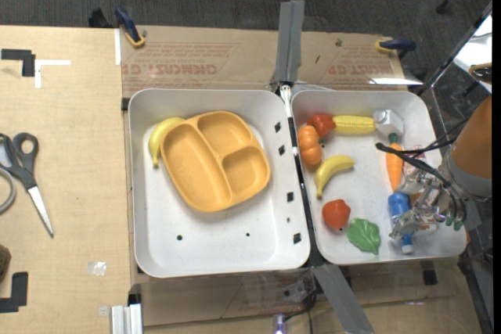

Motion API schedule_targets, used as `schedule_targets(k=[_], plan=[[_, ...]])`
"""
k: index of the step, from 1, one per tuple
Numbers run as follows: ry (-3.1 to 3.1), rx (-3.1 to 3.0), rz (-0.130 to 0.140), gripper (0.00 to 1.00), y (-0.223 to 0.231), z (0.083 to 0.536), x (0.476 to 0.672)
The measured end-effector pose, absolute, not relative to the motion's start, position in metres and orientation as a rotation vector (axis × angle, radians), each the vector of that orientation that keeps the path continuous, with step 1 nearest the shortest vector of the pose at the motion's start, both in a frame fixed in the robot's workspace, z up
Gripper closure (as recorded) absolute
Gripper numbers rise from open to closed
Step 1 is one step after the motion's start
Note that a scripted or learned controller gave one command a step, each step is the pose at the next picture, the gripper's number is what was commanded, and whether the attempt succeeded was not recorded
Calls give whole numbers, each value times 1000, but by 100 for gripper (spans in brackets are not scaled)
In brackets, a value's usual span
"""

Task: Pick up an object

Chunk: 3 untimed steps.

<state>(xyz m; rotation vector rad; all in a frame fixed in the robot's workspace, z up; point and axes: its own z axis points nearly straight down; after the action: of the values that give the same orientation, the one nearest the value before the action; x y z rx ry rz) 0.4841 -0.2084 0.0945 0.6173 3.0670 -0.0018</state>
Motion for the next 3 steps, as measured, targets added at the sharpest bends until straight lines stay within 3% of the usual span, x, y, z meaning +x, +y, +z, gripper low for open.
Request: schedule_targets(k=[1,2,3], plan=[[3076,624,1,0,-127,92,505],[3077,628,0,0,-119,92,478],[3031,806,-1,0,-139,93,579]])
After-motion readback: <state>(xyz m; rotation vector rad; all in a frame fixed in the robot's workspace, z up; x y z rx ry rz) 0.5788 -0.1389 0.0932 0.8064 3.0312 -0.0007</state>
